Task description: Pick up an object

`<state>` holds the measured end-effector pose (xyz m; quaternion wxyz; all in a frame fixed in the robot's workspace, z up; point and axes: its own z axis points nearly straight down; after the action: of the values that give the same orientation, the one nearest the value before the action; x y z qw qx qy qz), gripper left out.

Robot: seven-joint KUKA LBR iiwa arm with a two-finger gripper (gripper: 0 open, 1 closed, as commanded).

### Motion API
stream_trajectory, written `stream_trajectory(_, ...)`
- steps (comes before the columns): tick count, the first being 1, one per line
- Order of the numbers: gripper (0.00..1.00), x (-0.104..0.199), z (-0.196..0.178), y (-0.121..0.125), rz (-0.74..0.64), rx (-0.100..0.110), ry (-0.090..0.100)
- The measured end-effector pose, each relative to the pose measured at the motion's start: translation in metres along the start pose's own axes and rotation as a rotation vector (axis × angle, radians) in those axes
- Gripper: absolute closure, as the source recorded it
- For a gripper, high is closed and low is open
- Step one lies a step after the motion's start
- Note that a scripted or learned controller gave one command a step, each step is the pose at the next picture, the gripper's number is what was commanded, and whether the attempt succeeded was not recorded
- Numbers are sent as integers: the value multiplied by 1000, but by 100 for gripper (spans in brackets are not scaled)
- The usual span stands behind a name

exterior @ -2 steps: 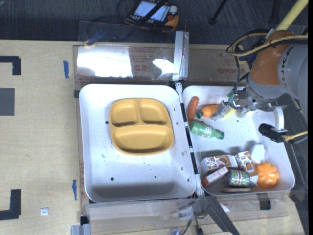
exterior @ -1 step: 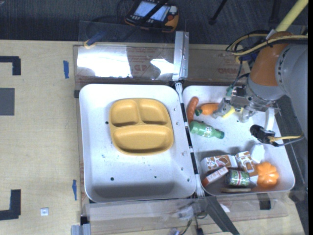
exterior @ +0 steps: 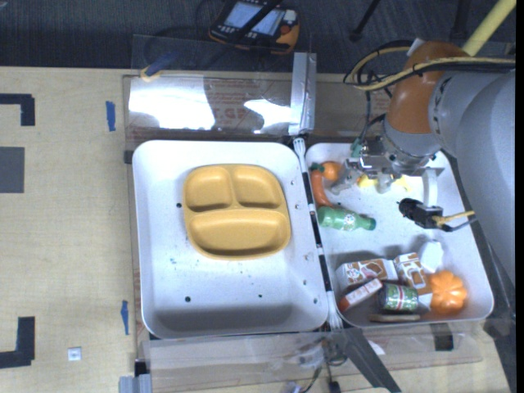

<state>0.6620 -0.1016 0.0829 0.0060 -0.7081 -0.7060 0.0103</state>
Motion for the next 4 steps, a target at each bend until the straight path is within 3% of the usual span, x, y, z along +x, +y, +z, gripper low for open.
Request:
stream_trajectory(1,100,0,-7,0,-2,4,0)
stream_trajectory(2,100,-14,-20,-9,21,-14,8)
stream_trajectory(3,100,-14,-114,-4,-186,-20,4)
stream_trajectory(4,0,-14,-114,-4,-186,-20,4)
